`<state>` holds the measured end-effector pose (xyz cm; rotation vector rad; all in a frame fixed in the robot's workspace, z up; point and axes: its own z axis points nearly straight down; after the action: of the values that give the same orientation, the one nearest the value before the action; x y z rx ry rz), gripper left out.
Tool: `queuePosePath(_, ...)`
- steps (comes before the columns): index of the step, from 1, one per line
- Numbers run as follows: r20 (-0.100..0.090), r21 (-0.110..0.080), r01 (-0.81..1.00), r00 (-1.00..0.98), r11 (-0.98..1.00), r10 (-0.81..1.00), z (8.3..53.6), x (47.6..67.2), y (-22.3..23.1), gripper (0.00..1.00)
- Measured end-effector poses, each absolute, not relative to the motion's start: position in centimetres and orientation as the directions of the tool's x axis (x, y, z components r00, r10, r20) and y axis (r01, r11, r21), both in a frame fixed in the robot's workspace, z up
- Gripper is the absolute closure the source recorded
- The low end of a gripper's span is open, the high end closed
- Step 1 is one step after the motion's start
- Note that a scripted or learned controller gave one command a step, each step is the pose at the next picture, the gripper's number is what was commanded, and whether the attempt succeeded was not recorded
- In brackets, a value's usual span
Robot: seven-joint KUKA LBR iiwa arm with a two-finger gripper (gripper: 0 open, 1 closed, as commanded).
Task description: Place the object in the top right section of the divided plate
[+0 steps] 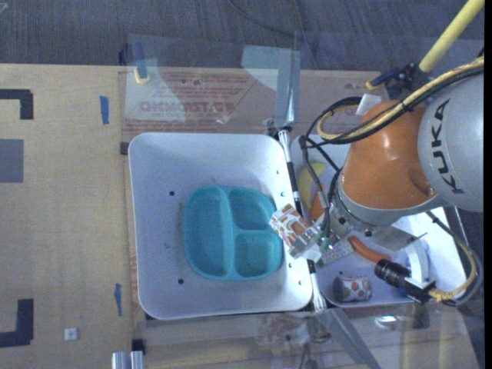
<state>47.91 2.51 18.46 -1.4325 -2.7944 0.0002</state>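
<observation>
A teal divided plate (231,233) lies in the left white bin (154,167), with one long section on its left and two smaller ones on its right. My gripper (296,233) hangs over the plate's right rim, at the wall between the two bins. It is shut on a small white object with an orange pattern (285,222). That object sits just past the rim, level with the divider between the two right sections. The orange-banded wrist (380,164) covers much of the right bin.
In the right bin, a yellow item (311,179) and an orange item (317,204) lie partly under the arm. A small patterned cup-like thing (352,288) lies near the front wall. Clear plastic panels stand behind the bins.
</observation>
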Motion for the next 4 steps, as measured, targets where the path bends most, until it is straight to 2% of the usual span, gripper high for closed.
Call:
queuePosePath(1, -0.003, 0.003, 0.559, -0.829, 0.829, 0.559, 18.5, 51.2, 5.5, 1.00)
queuePosePath(2, -0.001, 0.001, 0.381, -0.925, 0.925, 0.381, 18.5, 48.0, -1.7, 1.00)
queuePosePath(3, -0.004, 0.002, -0.090, -0.996, 0.996, -0.090, 15.8, 49.4, 10.3, 1.00)
queuePosePath(4, -0.025, 0.005, -0.152, -0.988, 0.988, -0.152, 13.2, 50.9, 15.9, 1.00)
